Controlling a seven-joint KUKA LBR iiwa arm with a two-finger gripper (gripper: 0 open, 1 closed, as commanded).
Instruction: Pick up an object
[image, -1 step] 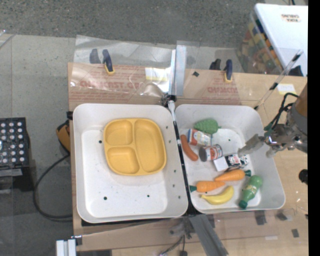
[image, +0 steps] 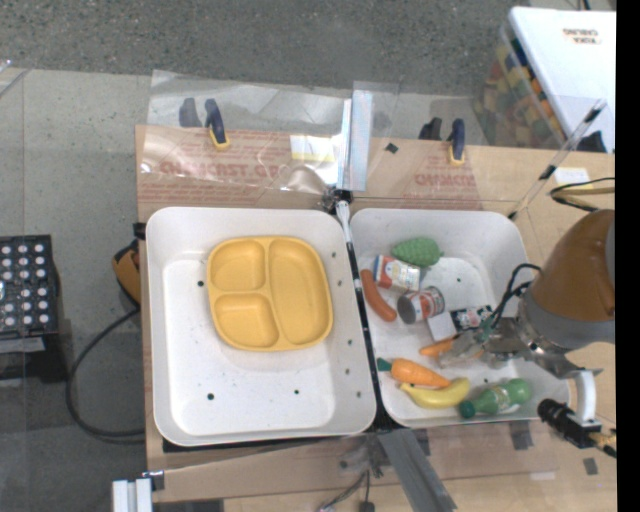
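Orange carrot (image: 418, 374) beside yellow banana (image: 437, 395), gripper (image: 478, 343) above, jaws' state unclear

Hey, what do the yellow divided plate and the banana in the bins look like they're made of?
The yellow divided plate looks like moulded plastic with a matte finish: uniform colour, soft rounded compartment edges, no glare. The banana appears to be a plastic toy, smooth and evenly yellow with a slight sheen, though it is too small to be sure.
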